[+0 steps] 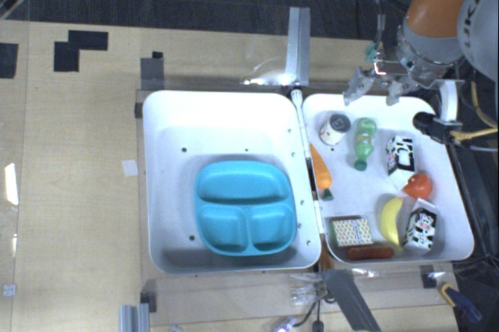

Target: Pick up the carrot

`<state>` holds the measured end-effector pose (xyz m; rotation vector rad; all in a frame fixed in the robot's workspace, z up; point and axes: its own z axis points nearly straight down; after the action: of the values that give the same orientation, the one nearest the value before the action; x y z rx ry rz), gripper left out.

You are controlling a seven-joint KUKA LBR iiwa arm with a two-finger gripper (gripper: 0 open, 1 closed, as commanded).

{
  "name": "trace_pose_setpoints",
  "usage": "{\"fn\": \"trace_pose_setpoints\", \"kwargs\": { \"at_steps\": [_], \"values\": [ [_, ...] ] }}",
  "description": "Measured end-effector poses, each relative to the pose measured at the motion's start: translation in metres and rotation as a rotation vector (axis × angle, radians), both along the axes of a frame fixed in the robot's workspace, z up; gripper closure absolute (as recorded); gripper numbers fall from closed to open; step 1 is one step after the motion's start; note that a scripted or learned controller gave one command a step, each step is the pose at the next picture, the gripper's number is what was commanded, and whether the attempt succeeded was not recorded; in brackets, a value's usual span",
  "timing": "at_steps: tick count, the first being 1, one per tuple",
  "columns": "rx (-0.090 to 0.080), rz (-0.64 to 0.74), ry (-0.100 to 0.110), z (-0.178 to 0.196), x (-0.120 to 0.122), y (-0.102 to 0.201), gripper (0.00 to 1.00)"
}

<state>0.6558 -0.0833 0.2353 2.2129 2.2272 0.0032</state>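
The carrot [320, 169] is a small orange piece lying lengthwise against the left wall of the right bin [460, 245], its tip pointing to the far side. My gripper [374, 91] hovers over the far rim of that bin, up and to the right of the carrot and well apart from it. Its two grey fingers [355, 87] stand spread, with nothing between them.
In the right bin lie a small white can [337, 128], a green bottle [363, 142], two cow-patterned cartons [401, 153], a red-orange fruit [419, 185], a banana [390, 220], a patterned box [351, 231] and a brown stick [370, 251]. The left bin [168, 167] holds a blue divided plate [245, 206].
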Motion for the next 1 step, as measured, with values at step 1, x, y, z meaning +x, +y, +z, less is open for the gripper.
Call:
{"fn": "trace_pose_setpoints", "kwargs": {
  "at_steps": [1],
  "values": [
    [0.0, 0.098, -0.002, -0.0491, -0.0009, 0.0731, 0.0]
  ]
}}
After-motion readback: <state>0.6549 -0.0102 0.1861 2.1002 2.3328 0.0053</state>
